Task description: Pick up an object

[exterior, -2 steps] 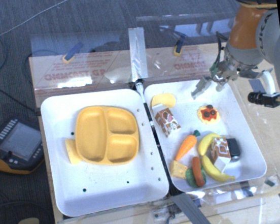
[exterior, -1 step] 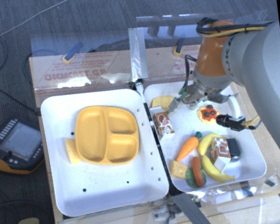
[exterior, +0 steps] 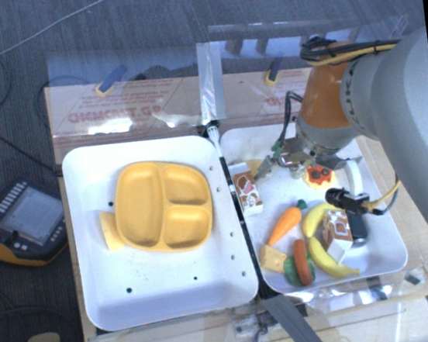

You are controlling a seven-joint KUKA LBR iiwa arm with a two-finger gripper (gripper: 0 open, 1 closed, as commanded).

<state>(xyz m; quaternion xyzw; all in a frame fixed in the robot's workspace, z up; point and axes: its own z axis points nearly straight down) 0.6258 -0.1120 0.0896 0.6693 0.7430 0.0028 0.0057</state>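
Banana [exterior: 323,247] front right bin; cardboard [exterior: 124,111] lettering unreadable; gripper [exterior: 286,153] above

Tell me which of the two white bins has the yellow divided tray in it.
The left bin. It holds the yellow divided tray, while the right bin, where the arm reaches, holds small food items such as a carrot and a banana.

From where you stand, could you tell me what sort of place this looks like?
Most likely a robotics lab test bench. Two white bins sit side by side under a robot arm, one holding toy food like a carrot and banana, with a control pendant on the carpet.
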